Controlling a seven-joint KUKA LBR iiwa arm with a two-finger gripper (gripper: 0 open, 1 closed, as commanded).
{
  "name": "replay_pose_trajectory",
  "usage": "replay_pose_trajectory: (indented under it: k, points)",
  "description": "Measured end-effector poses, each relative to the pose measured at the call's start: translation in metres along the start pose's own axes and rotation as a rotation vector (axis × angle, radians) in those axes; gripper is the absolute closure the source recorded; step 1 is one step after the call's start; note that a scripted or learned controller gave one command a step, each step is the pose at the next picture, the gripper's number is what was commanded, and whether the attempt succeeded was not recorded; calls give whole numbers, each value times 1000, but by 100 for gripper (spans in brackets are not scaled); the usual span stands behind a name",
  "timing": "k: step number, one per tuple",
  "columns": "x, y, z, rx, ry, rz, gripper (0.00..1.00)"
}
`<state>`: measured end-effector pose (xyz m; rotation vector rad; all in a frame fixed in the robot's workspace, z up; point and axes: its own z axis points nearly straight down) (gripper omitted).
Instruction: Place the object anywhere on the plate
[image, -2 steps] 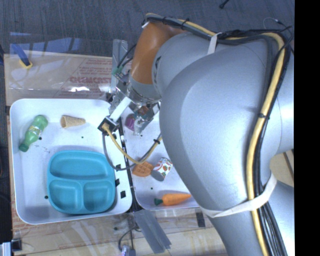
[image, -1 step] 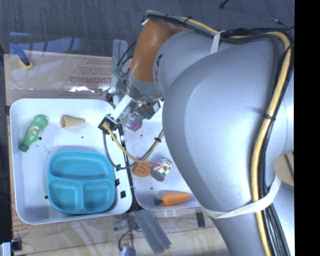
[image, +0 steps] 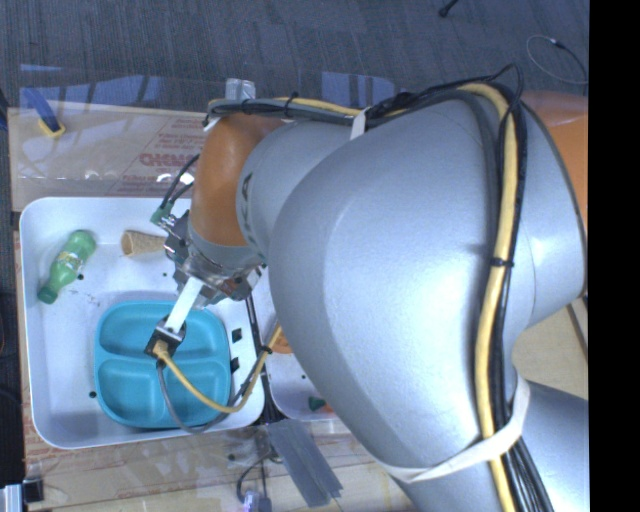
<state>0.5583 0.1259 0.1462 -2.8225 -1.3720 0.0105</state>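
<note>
Green bottle (image: 66, 262), pale-labelled, lies near the blue divided plate (image: 120, 390) — end effector (image: 200, 268) state: cannot tell.

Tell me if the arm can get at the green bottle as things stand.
Probably yes: the green bottle lies uncovered near the left bin's wall, nothing on it, and the arm is close by.

Green bottle (image: 66, 262) lying in left white bin (image: 38, 395), far corner, tan cone (image: 142, 242) nearby
</note>
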Motion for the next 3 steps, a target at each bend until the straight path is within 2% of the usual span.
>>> replay_pose_trajectory:
  k: [1, 2, 3]
  points:
    - [31, 55, 12, -2, 2, 122, 100]
    - [14, 105, -46, -3, 4, 223, 100]
    - [12, 22, -22, 0, 0, 366, 100]
